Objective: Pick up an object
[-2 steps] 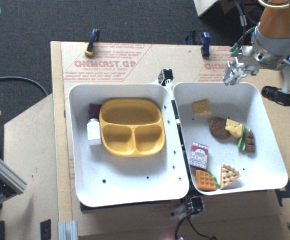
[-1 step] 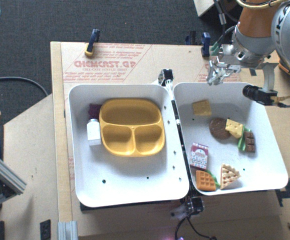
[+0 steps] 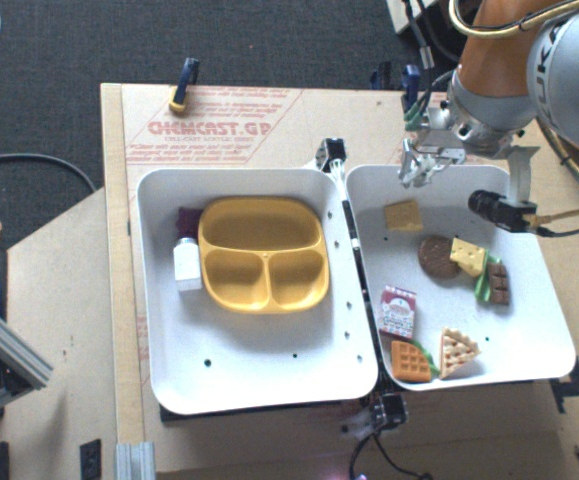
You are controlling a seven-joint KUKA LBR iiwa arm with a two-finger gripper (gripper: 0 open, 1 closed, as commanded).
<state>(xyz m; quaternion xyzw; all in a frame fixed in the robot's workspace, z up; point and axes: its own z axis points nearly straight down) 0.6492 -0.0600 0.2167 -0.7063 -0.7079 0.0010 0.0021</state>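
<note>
Gripper (image 3: 421, 171) hangs over the right bin's (image 3: 559, 318) back-left corner, fingers a narrow gap apart, nothing between them. Closest target is the tan square (image 3: 403, 215), lying flat just in front of it; the brown cookie (image 3: 436, 256) and cheese (image 3: 468, 256) sit nearer the middle. I'd slide forward a touch, centre over the square, straddle its edges and go straight down. It's thin, so low fingers matter, and mind the bin wall.
</note>
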